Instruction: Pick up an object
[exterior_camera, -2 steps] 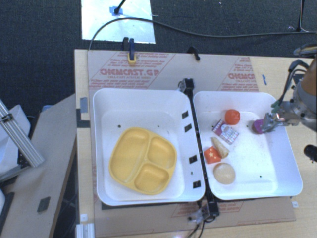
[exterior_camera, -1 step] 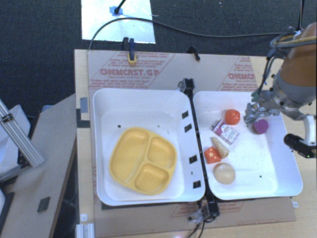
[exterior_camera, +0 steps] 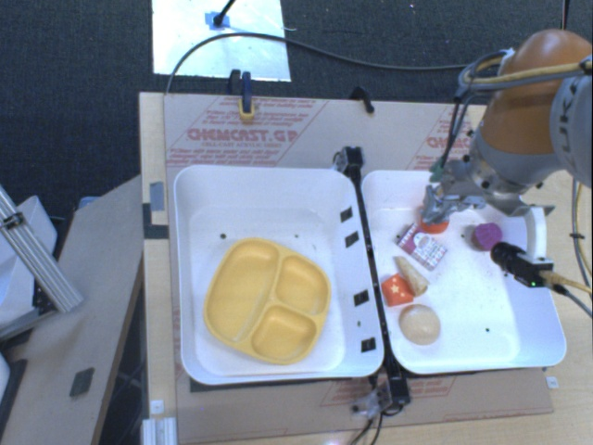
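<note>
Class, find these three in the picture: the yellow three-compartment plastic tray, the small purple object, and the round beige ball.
yellow three-compartment plastic tray (exterior_camera: pixel 267 299): camera view, central ridge between compartments.
small purple object (exterior_camera: pixel 485 236): camera view, its top.
round beige ball (exterior_camera: pixel 420 324): camera view, its middle.

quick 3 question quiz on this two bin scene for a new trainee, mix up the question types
1. True or false: the yellow divided tray lies in the left bin.
2. Which object lies nearest the right bin's front rim? A) purple object B) beige ball C) small packet
3. Fill in: the gripper hangs over the ___ bin.

Key: 1 true; 2 B; 3 right
</note>
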Motion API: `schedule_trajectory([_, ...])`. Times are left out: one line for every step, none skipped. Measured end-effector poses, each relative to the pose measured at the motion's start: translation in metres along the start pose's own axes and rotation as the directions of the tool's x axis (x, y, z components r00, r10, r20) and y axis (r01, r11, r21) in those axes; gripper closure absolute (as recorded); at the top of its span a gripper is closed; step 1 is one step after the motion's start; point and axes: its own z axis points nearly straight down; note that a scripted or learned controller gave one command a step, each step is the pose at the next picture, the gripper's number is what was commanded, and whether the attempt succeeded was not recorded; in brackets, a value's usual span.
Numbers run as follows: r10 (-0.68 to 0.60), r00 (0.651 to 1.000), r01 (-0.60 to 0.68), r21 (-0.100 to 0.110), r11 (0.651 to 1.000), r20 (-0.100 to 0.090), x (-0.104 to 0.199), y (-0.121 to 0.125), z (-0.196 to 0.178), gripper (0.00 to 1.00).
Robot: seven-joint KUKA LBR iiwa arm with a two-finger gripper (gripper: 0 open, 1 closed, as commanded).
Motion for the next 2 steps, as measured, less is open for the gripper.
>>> schedule_trajectory([0.002, 1.0, -0.002, 0.0, 1.0, 0.001, 0.045, 0.026, 0.015, 1.0])
schedule_trajectory([0.0, 1.0, 0.0, -0.001, 1.0, 0.0, 0.098, 0.048, 0.008, 1.0])
